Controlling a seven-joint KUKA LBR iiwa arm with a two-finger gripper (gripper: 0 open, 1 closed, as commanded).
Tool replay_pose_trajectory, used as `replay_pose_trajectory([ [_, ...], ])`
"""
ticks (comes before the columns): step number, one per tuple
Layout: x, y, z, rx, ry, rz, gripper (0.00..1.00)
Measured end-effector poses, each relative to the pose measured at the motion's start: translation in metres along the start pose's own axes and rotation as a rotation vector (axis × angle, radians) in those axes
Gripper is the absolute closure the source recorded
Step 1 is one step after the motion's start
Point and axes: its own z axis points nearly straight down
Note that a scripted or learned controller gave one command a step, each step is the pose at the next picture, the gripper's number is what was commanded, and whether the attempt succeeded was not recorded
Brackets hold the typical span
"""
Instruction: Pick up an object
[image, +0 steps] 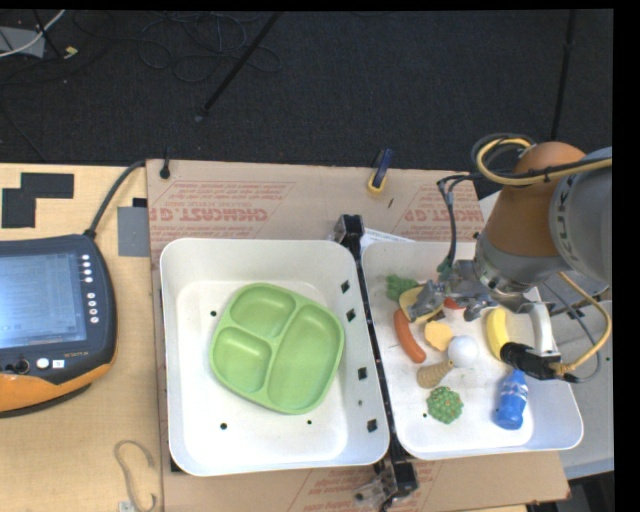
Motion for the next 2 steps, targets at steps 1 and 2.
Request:
replay_pose_trajectory([
  [1,0.004,0.003,0.043,-0.011,0.005,0.001,0.0],
  [2,0.002,0.006,0.027,-0.02,0.002,0.005,1.0],
])
